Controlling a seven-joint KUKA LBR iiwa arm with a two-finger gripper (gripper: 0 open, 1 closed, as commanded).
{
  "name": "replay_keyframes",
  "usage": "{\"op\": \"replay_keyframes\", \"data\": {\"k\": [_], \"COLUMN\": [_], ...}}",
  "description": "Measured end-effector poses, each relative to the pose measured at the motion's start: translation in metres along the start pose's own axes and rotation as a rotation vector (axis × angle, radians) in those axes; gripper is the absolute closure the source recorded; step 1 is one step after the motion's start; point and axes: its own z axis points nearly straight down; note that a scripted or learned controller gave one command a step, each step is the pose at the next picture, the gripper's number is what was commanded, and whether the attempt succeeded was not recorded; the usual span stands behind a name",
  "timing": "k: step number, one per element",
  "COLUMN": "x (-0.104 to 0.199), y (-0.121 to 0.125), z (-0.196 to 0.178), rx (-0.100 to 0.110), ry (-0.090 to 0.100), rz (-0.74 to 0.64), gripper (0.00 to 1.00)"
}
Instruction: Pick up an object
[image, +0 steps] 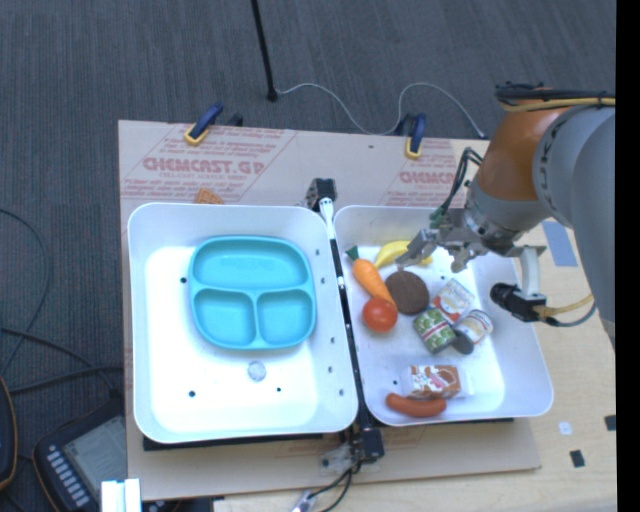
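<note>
Below jaws: banana (392, 252), brown ball (407, 291), carrot (371, 279) in right bin (528, 398), none lifted. Gripper (437, 243) jaws spread, nothing between. Pick not yet done; descent, closing, lift remain.

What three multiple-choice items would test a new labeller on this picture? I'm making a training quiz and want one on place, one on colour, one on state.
1. Where does the blue tray lie?
A. left bin
B. right bin
C. on the bench

2. What colour is the banana?
A. green
B. yellow
C. purple

3. How do the tray's compartments stand?
A. full of food
B. covered by a lid
C. bare

Key:
1 A: the tray sits in the left bin, while the food sits in the right bin.
2 B: the banana beside the gripper is yellow.
3 C: all three compartments show plain blue.
</note>
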Motion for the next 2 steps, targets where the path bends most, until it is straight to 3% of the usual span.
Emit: {"op": "replay_keyframes", "data": {"k": [1, 2], "x": [0.020, 0.019], "y": [-0.043, -0.042], "z": [0.041, 0.031], "rx": [-0.030, -0.034], "ry": [-0.012, -0.015], "rz": [0.001, 0.002], "gripper": [0.00, 1.00]}}
